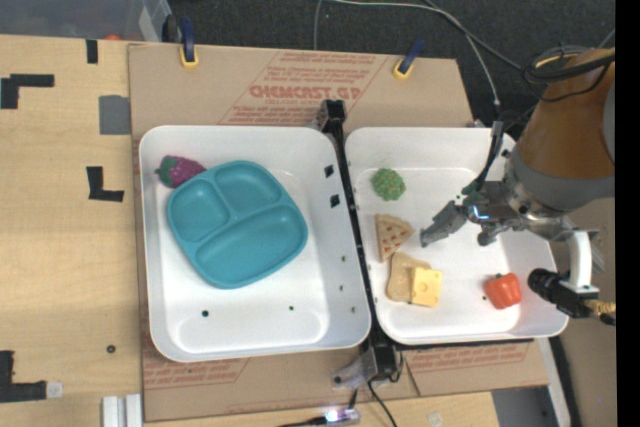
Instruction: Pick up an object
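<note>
Though smooth, wedge-shaped pizza slice (392, 235)

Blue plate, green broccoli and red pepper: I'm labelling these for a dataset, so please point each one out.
Blue plate (237, 224), camera view, on its middle divider.
Green broccoli (388, 183), camera view, on its top.
Red pepper (503, 290), camera view, on its body.

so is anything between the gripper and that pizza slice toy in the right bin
Nothing visible. The gripper sits over the right bin, and bare white floor lies between it and the pizza slice to its left. The broccoli lies above that line, the bread and cheese below it.
</note>
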You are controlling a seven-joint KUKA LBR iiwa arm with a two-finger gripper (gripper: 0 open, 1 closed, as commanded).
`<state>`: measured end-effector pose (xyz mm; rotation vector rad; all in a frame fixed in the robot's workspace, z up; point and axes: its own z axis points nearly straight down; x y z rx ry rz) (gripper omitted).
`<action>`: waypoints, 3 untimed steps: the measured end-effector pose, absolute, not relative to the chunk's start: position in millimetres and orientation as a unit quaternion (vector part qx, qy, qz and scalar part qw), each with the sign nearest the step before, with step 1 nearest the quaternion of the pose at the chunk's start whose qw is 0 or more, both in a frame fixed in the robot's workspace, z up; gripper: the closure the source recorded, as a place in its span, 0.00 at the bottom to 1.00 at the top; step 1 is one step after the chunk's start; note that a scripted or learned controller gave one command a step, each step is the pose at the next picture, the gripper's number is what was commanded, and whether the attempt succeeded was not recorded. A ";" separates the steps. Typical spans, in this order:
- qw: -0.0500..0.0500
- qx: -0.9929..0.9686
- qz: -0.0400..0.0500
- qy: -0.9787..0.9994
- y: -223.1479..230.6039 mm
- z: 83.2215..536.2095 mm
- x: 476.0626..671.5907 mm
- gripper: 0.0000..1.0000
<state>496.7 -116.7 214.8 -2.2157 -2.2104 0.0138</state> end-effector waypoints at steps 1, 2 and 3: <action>0.001 -0.707 0.001 -0.708 -116.4 220.6 499.4 0.00; 0.003 -0.707 0.002 -0.708 -111.7 171.5 506.4 0.00; 0.003 -0.707 0.002 -0.708 -108.0 113.5 514.1 0.00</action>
